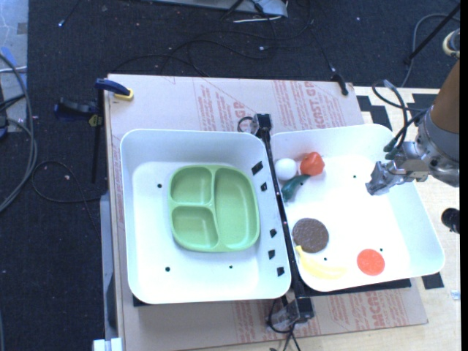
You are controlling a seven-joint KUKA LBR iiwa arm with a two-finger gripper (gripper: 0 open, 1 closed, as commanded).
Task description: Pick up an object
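1. Hand [379, 183] sits over the right bin [409, 225], near that bin's right wall toward the far side, arm coming in from the table's right edge. Nothing visible between the fingers. Can't tell if it's open or closed; the tips blur together at this angle.
2. Right bin contents, all lying on the floor, well apart from the hand:
   - red-orange piece [312, 163] near the far-left corner, just beside a white ball [285, 168].
   - dark teal item [294, 186] just in front of the ball, close to the divider wall.
   - brown round cookie-like disc [311, 235] at mid-left.
   - yellow banana [319, 268] along the near-left corner, just below the disc.
   - flat orange-red disc [371, 262] near the near edge, right of the banana.
3. Left bin [139, 196] holds a green three-compartment tray [214, 208], roughly centred, lying flat.
4. Both bins sit side by side on a cardboard-covered table [219, 97]. A blue-and-yellow clamp [115, 89] is at the table's far-left corner.
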